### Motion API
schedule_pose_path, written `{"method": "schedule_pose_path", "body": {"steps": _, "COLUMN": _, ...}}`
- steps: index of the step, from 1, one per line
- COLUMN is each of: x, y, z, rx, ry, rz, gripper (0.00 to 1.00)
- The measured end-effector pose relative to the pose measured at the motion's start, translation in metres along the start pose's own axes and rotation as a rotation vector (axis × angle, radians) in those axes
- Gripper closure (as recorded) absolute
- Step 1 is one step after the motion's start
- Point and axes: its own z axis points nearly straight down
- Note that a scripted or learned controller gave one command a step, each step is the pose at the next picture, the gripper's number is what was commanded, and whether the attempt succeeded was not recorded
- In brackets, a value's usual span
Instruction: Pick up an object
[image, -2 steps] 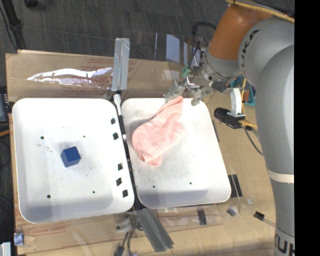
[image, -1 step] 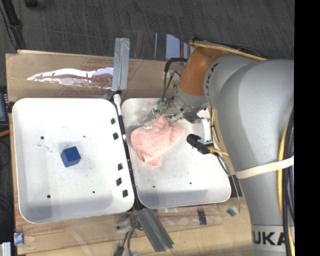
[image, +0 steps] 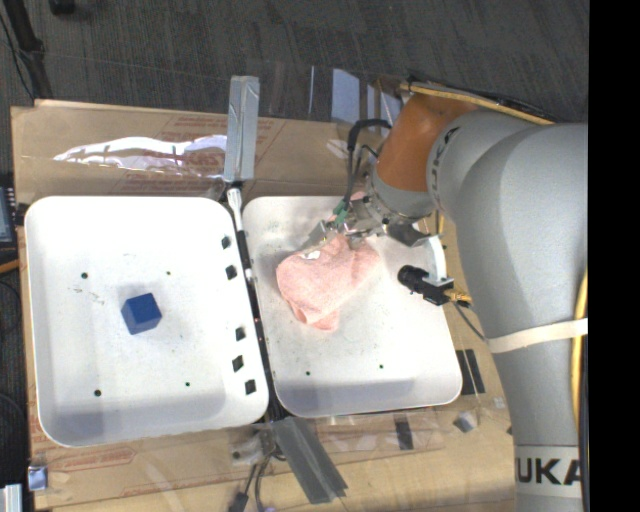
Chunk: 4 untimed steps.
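Two shallow white bins sit side by side on the table, which is covered with brown cardboard (image: 120, 130). The left bin (image: 60, 330) carries a small blue cube (image: 141, 312), resting a little left of the bin's centre, well apart from all four walls. The right bin (image: 420, 370) holds a pink cloth (image: 325, 282), crumpled into a soft lump that lies in the far half of that bin, stretching from near the far edge toward the middle and leaning slightly toward the wall shared with the left bin. The grey arm (image: 520, 230) reaches in over the right bin's right edge, its orange band (image: 408, 150) showing above the far right corner of that bin. The jaws (image: 345, 222) are down at the far end of the pink cloth, just at its upper edge (the metal parts there blur into the fabric), and whether they are spread or pinched on the cloth cannot be told from this slanted view. A small black part (image: 420, 282) juts out from the arm just beside the cloth's right side, above the bin floor. A grey bar (image: 241, 125) stands along the far side of the table above the seam between the two bins.
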Motion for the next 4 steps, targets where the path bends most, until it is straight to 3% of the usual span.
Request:
{"method": "schedule_pose_path", "body": {"steps": 1, "x": -0.042, "y": -0.008, "z": -0.001, "rx": 0.0, "ry": 0.001, "rz": -0.031, "gripper": 0.0}}
{"method": "schedule_pose_path", "body": {"steps": 3, "x": -0.04, "y": -0.007, "z": -0.001, "rx": 0.001, "ry": 0.001, "rz": -0.12, "gripper": 0.0}}
{"method": "schedule_pose_path", "body": {"steps": 4, "x": -0.04, "y": -0.006, "z": -0.012, "rx": 0.001, "ry": 0.0, "rz": -0.125, "gripper": 1.0}}
